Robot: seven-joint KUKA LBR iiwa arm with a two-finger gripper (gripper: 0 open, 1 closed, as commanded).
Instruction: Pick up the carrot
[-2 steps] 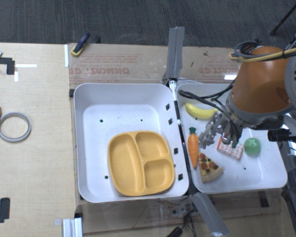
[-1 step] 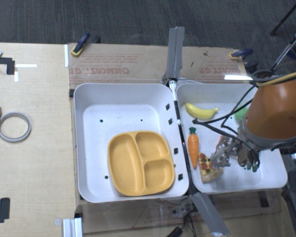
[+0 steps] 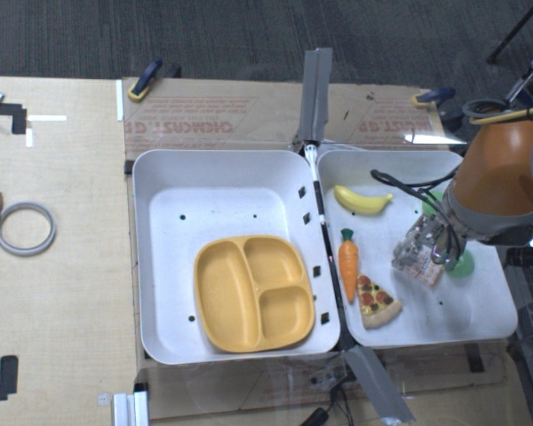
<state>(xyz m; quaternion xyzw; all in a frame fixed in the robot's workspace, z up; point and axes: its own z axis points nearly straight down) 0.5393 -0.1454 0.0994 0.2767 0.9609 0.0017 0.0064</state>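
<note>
Camera view: carrot (image 3: pixel 348 265) in rt bin (image 3: pixel 480 322), tool (image 3: pixel 424 257) grip state unclear.

A robotics lab: clamped cardboard (image 3: pixel 249 114) and tape roll (image 3: pixel 24 228) on the bench (image 3: pixel 62 327).

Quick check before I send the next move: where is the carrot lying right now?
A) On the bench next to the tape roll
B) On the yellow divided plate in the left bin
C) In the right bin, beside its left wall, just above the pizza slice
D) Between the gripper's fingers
C: the carrot lies in the right bin along its left wall, just above the pizza slice, apart from the gripper.
</note>
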